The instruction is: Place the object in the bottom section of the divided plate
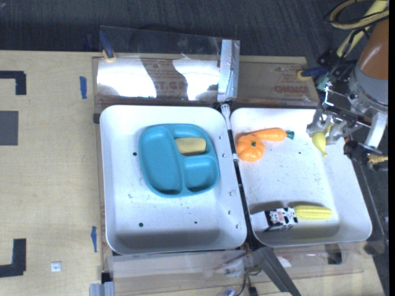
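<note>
**Ana:** Pincer (325,135) hangs at the top right corner of the right bin (345,227), below the grey wrist with the orange band. A small yellow object (319,143) sits right at its tip and looks to be caught between the fingers, so it seems closed on that piece, though the spot is small and cluttered.

**Ben:** And the divided plate (162,165)?

**Ana:** The blue plate lies in the left bin (123,227), well apart from the pincer. A pale yellow block (190,145) already rests in its upper right compartment. The compartment just below that one shows bare blue, and so does the large one on the left.

**Ben:** So how far along does the task stand?

**Ana:** Early to midway, by her reading. The grasp looks made, while the carry across the wall between the bins and the release are both left to do.

**Ben:** What else lies in the right bin?

**Ana:** An orange pumpkin (250,147) touching a carrot (270,134) near the top left, and a corn cob (313,213) beside a small black and white item (280,217) along the bottom. None of them sits in the path at the pincer itself.
</note>
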You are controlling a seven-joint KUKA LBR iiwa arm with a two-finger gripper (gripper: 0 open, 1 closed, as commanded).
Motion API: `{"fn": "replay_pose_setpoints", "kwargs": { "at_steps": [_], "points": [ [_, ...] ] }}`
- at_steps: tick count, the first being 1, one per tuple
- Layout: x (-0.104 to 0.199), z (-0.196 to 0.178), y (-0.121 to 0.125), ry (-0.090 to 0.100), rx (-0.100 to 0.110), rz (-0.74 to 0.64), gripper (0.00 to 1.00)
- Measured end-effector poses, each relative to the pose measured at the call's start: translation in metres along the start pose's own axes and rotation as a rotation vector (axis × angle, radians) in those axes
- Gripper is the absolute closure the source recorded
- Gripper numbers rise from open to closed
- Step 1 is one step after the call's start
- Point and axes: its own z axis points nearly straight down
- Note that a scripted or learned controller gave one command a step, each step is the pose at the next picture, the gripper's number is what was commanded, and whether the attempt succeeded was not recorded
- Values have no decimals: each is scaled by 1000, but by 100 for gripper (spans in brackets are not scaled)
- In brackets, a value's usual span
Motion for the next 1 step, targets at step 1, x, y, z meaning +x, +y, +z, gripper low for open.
{"fn": "replay_pose_setpoints", "kwargs": {
  "at_steps": [1],
  "points": [
    [43, 36, -3, 1, 5, 282, 100]
  ]
}}
